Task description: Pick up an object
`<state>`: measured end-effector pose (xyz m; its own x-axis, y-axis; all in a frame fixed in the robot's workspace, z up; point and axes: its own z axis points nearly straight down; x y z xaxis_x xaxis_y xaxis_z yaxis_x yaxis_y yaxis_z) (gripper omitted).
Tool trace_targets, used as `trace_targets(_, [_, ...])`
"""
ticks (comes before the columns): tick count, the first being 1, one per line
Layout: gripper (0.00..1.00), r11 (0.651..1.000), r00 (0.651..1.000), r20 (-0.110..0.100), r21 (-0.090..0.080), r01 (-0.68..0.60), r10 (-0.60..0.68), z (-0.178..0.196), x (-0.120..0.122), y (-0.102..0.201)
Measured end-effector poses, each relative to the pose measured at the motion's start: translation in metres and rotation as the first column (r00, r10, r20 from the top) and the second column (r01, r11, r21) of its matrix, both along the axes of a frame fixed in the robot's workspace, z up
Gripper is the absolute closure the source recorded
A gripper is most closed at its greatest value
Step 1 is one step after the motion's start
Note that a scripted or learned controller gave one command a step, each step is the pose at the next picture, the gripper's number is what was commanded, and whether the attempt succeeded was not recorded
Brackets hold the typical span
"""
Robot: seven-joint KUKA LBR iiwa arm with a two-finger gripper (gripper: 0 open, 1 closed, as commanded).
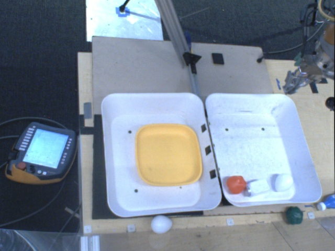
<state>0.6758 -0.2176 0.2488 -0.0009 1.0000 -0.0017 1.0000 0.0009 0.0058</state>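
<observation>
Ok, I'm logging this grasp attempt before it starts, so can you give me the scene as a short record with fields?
left bin: shallow white bin holding a square yellow plastic plate
right bin: shallow white bin with three things along its near edge
right bin contents: small red-orange object, small white piece, white rounded object
outside bins: white egg-shaped object and dark green object on the bench
pincer: beyond the right bin's far right corner, above the bench
held: nothing seen

Arm (pixel 325 41) cut by right edge; fingers (pixel 291 82) blurred
</observation>
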Motion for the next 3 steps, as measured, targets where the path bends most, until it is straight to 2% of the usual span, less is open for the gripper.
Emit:
trace_targets(2, [1.00,1.000,1.000,-0.005,0.002,-0.003,0.003,-0.011,0.001,0.093])
trace_targets(3, [1.00,1.000,1.000,-0.004,0.003,-0.003,0.003,-0.003,-0.011,0.142])
